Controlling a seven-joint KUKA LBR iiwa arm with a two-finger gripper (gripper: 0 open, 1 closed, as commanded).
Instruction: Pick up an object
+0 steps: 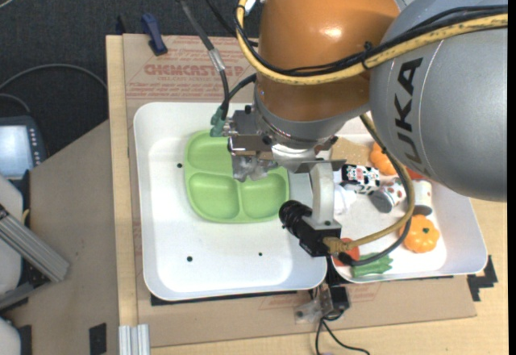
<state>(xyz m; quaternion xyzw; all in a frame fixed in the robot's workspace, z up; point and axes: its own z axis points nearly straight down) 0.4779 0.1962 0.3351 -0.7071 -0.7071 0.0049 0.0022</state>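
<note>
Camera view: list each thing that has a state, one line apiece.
Green divided plate: lies flat in the left bin, right way up, partly under the arm.
Orange pumpkin: rests in the right bin.
Cow figure: lies in the right bin.
Claw: hidden beneath the wrist.

We see an evenly lit, fairly bright frame. A soft glare sits on the orange band (322, 18) at upper center, and the white bin (161, 208) at lower left looks nearly washed out. Soft shadow falls under the arm (451, 95) onto the green tray (211, 184). The arm's big near surfaces look slightly soft; the dark floor at upper left is dim.
</note>
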